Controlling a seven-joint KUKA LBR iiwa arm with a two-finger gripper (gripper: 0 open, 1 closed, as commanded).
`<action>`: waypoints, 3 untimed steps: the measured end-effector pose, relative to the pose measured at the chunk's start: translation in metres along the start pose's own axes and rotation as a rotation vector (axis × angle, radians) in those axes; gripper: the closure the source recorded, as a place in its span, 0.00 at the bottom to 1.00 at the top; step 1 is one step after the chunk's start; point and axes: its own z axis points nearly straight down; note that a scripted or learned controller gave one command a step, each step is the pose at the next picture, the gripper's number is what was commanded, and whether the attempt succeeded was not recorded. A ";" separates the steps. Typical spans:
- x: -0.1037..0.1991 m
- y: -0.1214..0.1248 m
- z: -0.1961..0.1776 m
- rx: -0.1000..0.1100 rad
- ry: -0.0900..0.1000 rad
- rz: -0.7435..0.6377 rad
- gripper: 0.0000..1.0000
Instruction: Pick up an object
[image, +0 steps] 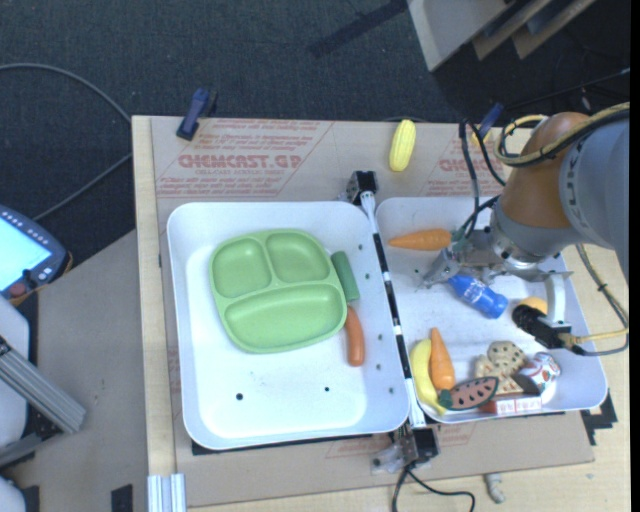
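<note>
White and shallow, the two plastic bins sit side by side on my bench: the left bin (200, 400) and the right bin (580, 385). From the right I see the grey arm with its orange band (545, 180) reaching down over the right bin. In the left bin lies a light green divided plastic plate (277, 290), with a dark green stick-shaped piece (345, 276) touching its right edge and a small orange carrot-like toy (354, 336) just below that.

My two-finger gripper (447, 268) hangs low over the upper part of the right bin, its metal fingers (437, 270) spread apart with nothing between them. A blue plastic bottle (478, 295) lies tilted just right of the fingers, close but not clasped. An orange toy carrot (420, 240) lies just above the gripper, near the bin's top wall.

Lower in that bin I see a yellow toy banana (424, 378) along the left wall, a second orange carrot (441, 361) resting against it, a watermelon slice toy (470, 393) and a tan waffle-patterned biscuit (503, 358) clustered near the front. A yellow toy corn cob (402, 145) lies outside on the bench, above the bins.
</note>
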 end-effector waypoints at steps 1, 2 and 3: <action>0.001 0.000 -0.010 -0.002 0.000 -0.001 1.00; 0.002 -0.042 -0.102 -0.002 -0.001 0.001 1.00; 0.045 -0.008 -0.100 -0.001 0.001 -0.002 1.00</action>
